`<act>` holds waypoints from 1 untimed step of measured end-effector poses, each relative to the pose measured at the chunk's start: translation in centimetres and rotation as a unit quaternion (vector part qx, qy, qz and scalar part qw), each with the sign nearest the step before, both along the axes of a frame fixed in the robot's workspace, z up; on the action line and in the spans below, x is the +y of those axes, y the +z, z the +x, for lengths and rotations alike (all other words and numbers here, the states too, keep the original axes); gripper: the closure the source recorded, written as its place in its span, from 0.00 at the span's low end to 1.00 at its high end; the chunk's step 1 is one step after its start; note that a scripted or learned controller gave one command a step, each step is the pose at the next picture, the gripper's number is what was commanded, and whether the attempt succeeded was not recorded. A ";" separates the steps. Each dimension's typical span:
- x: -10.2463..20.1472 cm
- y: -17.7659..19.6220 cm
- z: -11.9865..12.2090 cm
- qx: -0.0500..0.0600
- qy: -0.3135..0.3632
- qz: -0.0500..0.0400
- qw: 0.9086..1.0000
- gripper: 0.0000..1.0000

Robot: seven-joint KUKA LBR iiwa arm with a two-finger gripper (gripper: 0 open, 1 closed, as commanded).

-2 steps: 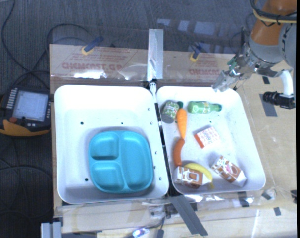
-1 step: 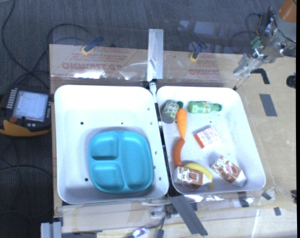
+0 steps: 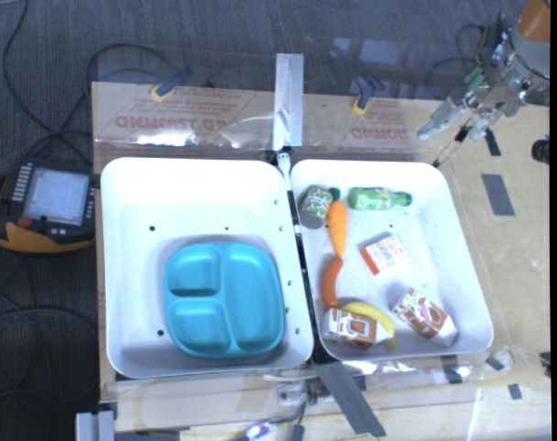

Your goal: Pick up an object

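- Dark carpet surrounds the table (image 3: 517, 274), and a handheld control pendant (image 3: 47, 205) lies on the floor at the left with cables near it.
- Two shallow white bins sit side by side on the table: the left bin (image 3: 131, 191) and the right bin (image 3: 453, 246).
- In the left bin lies a blue divided tray (image 3: 225, 299), toward the near side.
- The right bin holds a small can (image 3: 315, 204) at its far left corner, with a green bottle (image 3: 380, 198) lying on its side beside it.
- An orange carrot (image 3: 336, 228) lies lengthwise below the can, and a second orange piece (image 3: 330, 281) lies below that.
- A red and white packet (image 3: 385, 253) sits mid-bin.
- At the near edge, a yellow banana (image 3: 375, 316) rests against a brown carton (image 3: 348, 329), with another red-brown carton (image 3: 423, 313) just to the right.
- The pincer (image 3: 444, 118) hangs above the table beyond the right bin's far right corner, well apart from every object; whether it is open or closed cannot be told, and nothing is seen in it.
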State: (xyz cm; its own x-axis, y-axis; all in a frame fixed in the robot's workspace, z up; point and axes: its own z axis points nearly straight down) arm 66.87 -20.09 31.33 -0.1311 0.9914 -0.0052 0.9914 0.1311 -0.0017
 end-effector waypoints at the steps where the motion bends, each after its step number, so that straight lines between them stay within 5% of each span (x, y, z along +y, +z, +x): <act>1: 3.3 -10.8 -0.6 0.001 0.016 0.001 1.000 0.00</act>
State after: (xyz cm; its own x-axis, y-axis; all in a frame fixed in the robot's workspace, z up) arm 66.23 -16.75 20.49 -0.1623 0.9867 -0.0029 0.9867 0.1623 -0.0034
